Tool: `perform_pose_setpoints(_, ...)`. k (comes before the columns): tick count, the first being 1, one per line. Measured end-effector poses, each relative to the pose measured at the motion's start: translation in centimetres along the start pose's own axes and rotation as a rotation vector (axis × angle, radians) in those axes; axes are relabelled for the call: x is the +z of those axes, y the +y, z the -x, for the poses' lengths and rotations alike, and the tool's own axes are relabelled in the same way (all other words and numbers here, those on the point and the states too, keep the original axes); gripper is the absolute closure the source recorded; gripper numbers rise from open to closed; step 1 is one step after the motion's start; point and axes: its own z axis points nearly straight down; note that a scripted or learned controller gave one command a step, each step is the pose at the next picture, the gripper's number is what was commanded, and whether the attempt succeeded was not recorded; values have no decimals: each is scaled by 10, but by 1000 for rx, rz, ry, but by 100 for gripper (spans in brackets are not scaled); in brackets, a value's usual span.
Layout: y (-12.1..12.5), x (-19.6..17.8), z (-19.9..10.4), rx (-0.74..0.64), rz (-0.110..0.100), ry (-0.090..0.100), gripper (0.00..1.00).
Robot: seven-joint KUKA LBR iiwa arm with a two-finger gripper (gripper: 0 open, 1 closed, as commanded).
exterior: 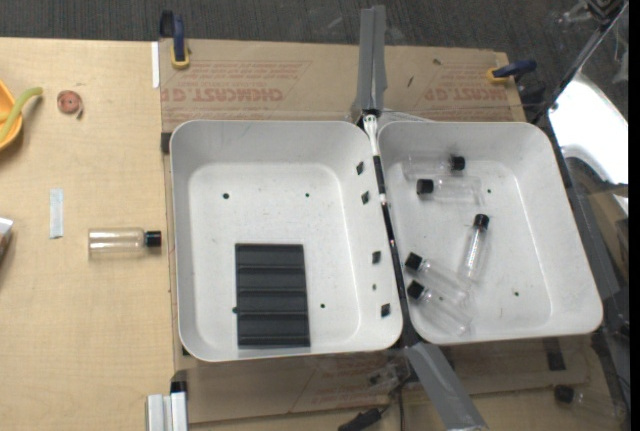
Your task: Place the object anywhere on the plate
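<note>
Vials, five of them, clear-walled cylinders with black caps, lie scattered in the right bin (540, 144), well apart from the plate (270, 296), which sits in the left bin (200, 144) near its front wall. The top vial (445, 162) lies roughly crosswise with its cap toward the right. Just below it, the second vial (448, 187) also lies crosswise, its cap toward the divider between the bins. The middle vial (472, 247) has its long axis running nearly front to back, slightly tilted, with the cap at the far end. Two more lie close together by the bin's front left corner: the fourth vial (432, 272) and the fifth vial (443, 303), both slanting with their caps toward the divider. The plate is a dark rectangular slab with ribs running across it, matte against the smooth, lightly speckled white of the bin. Both bins are shallow with rounded corners and rest on a cardboard sheet (270, 84) held by a blue clamp (170, 31). On the wooden bench (90, 319) to the left lies a spare vial (118, 240), its cap pointing toward the bins, near a white strip (56, 214) and a small reddish disc (68, 102).
</note>
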Motion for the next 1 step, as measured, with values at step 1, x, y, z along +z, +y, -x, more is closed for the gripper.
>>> perform_pose_setpoints(1, 26, 0, 42, 98, -1, 0, 0)
